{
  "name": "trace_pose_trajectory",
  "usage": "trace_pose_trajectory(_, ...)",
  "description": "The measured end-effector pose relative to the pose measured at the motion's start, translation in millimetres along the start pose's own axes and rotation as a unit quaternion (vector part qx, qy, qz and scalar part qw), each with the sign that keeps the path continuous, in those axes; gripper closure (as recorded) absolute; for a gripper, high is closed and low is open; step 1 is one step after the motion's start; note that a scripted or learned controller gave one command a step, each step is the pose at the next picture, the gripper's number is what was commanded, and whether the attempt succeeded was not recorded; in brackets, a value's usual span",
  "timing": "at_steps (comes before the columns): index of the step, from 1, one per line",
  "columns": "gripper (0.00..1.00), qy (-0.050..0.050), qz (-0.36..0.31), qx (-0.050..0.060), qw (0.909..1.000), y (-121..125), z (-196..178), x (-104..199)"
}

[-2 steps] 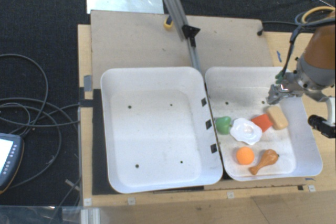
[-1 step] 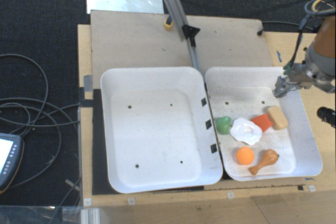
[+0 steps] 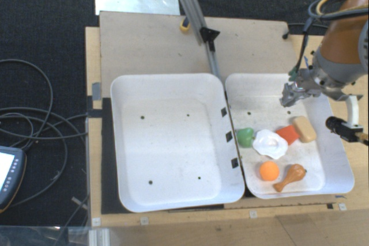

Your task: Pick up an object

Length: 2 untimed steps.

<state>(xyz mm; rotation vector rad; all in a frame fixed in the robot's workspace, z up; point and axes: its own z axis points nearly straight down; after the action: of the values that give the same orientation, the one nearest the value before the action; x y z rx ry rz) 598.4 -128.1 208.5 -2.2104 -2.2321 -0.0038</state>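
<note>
The right bin [image 3: 253, 89] holds several small objects near its front: a green piece [image 3: 245, 136], a white crumpled object [image 3: 271, 144], a red block [image 3: 287, 135], a tan bread-like piece [image 3: 304, 129], an orange ball [image 3: 268, 171] and a brown drumstick shape [image 3: 290, 176]. My gripper [image 3: 287, 97] hangs over the right bin's back right part, above and behind the tan piece. Nothing shows between its fingers.
The left bin [image 3: 124, 89] stands beside the right one, with black clips [image 3: 229, 136] along the shared wall. A grey pole [image 3: 190, 0] slants in from the top to the bins' back edge. Cables lie on the floor at the left.
</note>
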Motion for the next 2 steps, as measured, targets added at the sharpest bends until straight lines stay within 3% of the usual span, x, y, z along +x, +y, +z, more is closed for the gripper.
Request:
trace_pose_trajectory(1,1.0,0.0,0.0,0.0,1.0,7.8,5.6,53.5)
trace_pose_trajectory(2,1.0,0.0,-0.001,-0.001,1.0,15.4,-11.6,109.0)
